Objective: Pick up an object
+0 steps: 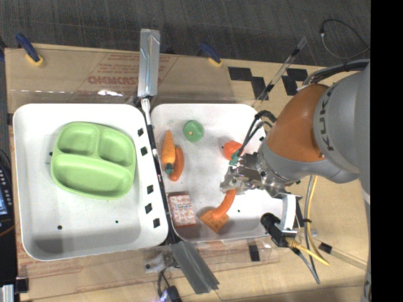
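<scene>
My gripper (230,182) hangs low over the right half of the right bin (208,113). Just below it lies an orange, handle-shaped toy (218,212), whose upper end reaches up to the gripper; I cannot make out whether they touch. A small red-orange piece (231,148) sits just above the gripper. Farther left lie a green ball-like toy (192,129), a carrot (167,148) beside a darker orange piece (179,163), and a small red-brown box (181,207).
The left bin (31,187) holds a green divided plate (94,159). A grey divider with black clips (151,168) runs between the bins. The arm's orange band and grey body (315,137) cover the right bin's right edge.
</scene>
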Robot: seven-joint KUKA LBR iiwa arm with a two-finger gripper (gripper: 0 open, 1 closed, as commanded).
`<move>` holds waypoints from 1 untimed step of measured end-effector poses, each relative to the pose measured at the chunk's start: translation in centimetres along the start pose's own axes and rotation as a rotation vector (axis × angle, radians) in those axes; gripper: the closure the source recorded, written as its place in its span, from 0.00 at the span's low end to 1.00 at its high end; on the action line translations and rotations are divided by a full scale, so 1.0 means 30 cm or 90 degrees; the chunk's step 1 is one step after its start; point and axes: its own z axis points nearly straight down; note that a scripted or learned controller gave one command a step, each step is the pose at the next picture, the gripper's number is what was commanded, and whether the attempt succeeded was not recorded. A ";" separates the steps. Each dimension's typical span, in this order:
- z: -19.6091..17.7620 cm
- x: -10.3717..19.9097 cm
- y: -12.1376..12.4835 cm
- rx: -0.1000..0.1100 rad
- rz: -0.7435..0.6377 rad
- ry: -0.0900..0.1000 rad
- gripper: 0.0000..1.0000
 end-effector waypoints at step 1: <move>-0.131 0.039 0.144 0.000 -0.013 0.000 1.00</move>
